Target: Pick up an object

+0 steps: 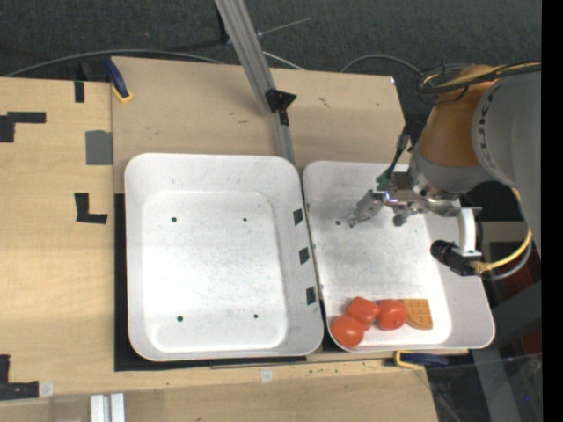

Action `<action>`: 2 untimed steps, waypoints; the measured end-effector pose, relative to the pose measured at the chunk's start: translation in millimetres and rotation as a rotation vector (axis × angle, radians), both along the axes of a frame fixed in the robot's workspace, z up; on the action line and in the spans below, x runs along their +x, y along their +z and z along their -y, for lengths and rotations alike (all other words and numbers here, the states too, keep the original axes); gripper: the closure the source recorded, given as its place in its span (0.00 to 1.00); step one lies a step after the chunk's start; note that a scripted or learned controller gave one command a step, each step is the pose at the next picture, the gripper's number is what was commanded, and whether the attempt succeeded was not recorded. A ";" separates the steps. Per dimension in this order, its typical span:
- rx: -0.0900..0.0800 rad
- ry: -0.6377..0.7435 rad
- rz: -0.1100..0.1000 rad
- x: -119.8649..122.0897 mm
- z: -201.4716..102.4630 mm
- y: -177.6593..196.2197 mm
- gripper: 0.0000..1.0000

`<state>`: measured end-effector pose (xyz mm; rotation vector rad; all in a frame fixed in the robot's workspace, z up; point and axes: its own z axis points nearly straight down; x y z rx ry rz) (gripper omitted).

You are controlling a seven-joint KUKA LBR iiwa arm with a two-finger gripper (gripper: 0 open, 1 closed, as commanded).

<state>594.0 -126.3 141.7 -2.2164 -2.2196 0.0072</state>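
Three small objects lie along the near edge of the right bin (pixel 352 262): a red tomato-like piece (pixel 348 331) at the near left corner, a second red piece (pixel 376 312) touching it, and an orange waffle-textured piece (pixel 420 314) to their right. My gripper (pixel 380 214) hangs over the far part of the right bin, well behind these objects, with its fingers spread apart and nothing between them. The grey arm with its orange band (pixel 453 134) enters from the right.
The left bin (pixel 211 253) sits beside the right one, joined by black clips (pixel 303 255) along the shared rim. A metal pole (pixel 255 60) slants down to the bins' far edge. A black cable fitting (pixel 453 258) overhangs the right bin's right rim.
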 end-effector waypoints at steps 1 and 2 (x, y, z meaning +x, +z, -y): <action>-0.001 0.000 0.002 -1.3 -0.7 -53.9 0.00; 0.001 0.001 0.004 -0.3 -1.9 -41.1 1.00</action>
